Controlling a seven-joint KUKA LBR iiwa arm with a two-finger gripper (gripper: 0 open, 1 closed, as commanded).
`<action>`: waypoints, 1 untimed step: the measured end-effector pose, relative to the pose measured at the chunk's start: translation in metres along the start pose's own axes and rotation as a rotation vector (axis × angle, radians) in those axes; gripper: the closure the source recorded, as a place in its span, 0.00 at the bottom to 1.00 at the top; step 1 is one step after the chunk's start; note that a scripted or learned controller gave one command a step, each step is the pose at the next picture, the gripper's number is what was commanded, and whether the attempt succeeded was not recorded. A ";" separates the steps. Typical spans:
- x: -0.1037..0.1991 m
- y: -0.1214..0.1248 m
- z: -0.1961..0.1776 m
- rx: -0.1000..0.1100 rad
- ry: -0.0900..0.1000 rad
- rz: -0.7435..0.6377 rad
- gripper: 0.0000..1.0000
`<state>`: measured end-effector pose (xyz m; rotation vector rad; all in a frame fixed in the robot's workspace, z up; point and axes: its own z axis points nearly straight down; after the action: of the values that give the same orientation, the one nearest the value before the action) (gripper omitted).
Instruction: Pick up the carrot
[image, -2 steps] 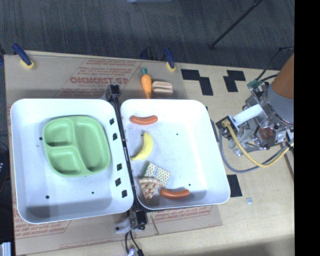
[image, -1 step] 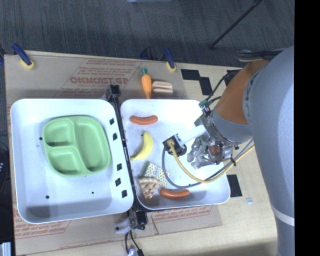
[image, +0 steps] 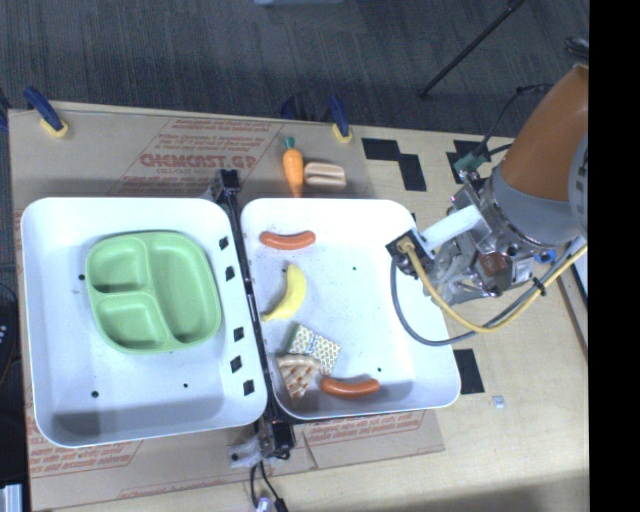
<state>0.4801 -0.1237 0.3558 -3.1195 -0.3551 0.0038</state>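
The carrot (image: 292, 170), orange with a green top, lies on the cardboard just behind the right bin (image: 400, 330), outside both bins, beside a small hot dog bun (image: 325, 176). My gripper (image: 468, 268) hangs at the right bin's right edge, far to the right of the carrot and nearer the front. A yellow cable loops below it. Nothing shows in its grasp.
The right bin holds a sausage (image: 288, 239), a banana (image: 287, 293), a patterned packet (image: 316, 347), a ridged snack (image: 296, 374) and a second sausage (image: 350, 386). A green divided plate (image: 153, 290) sits in the left bin (image: 60, 400). Blue clamps (image: 340, 120) stand along the back edge.
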 end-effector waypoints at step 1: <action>-0.009 0.024 -0.061 0.000 0.001 0.006 1.00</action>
<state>0.4766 -0.1493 0.4167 -3.1207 -0.3456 0.0022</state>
